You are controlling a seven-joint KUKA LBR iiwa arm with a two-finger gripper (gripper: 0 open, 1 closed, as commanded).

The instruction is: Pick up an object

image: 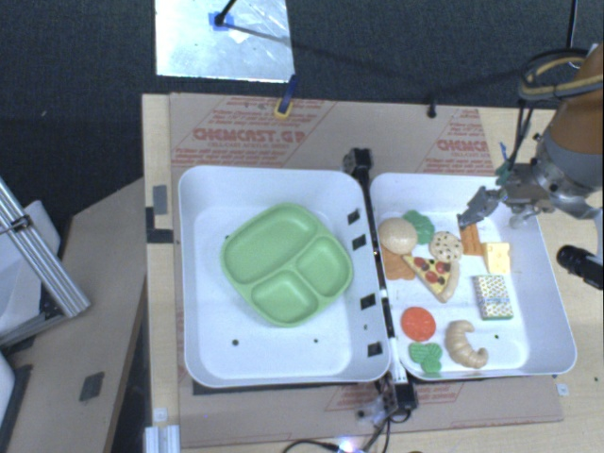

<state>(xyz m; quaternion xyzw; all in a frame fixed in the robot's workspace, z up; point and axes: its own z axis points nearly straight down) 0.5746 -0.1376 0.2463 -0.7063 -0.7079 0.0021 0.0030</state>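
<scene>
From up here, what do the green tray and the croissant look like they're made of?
The green tray looks like moulded plastic: even pale green, smooth, soft sheen, rounded compartments. The croissant is probably a plastic or rubber toy: uniform tan, smooth ridges, no flakes.

The left bin [203, 347] has lots of bare white floor all around the green plate [288, 264], which sits in the middle. There is wide room at 6, 9 and 12 o'clock of the plate.

The right bin [543, 324] is crowded. Toy food sits close together on its 9 o'clock side: a pizza slice [436, 276], a cookie [446, 246], a tomato [418, 324] and a croissant [465, 343]. The bare floor there is at 12 o'clock and along the 3 o'clock wall.

The gripper [481, 208] hangs over the 12 o'clock part of that bin.

A dark ridge with clips [366, 253] stands between the bins.
</scene>
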